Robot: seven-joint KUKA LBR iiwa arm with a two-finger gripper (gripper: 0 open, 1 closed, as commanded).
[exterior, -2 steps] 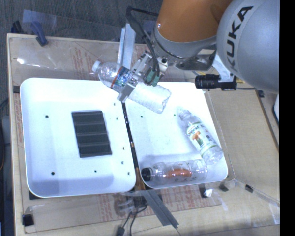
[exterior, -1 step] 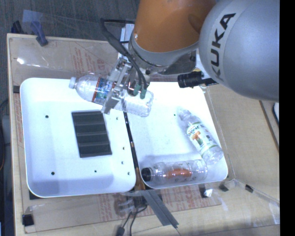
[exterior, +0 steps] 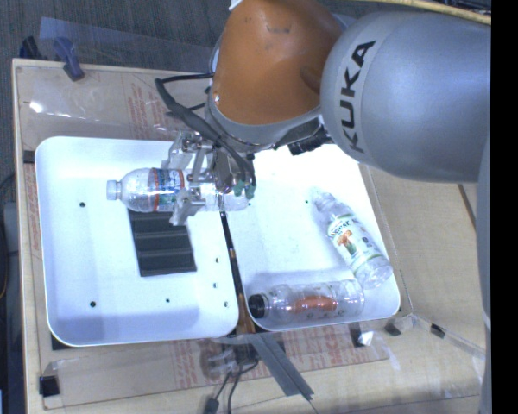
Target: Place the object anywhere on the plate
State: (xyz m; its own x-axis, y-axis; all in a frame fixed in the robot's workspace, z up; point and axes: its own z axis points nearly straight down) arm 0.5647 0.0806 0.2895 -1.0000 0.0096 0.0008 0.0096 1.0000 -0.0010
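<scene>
A clear plastic bottle [exterior: 147, 190] with a red and blue label lies sideways over the left bin, its white cap pointing left. My gripper [exterior: 188, 188] reaches down from the orange wrist and is shut on the bottle's right half, one finger behind it and one in front. The black ridged plate [exterior: 164, 244] lies flat in the left bin, just below the bottle. The bottle's labelled part is over the plate's far edge. The arm hides the bottle's base end.
The left bin [exterior: 78, 266] and right bin [exterior: 276, 240] share a wall running under the gripper. In the right bin lie a bottle with a green and orange label [exterior: 352, 240] and a black-capped bottle [exterior: 306, 302] along the front wall.
</scene>
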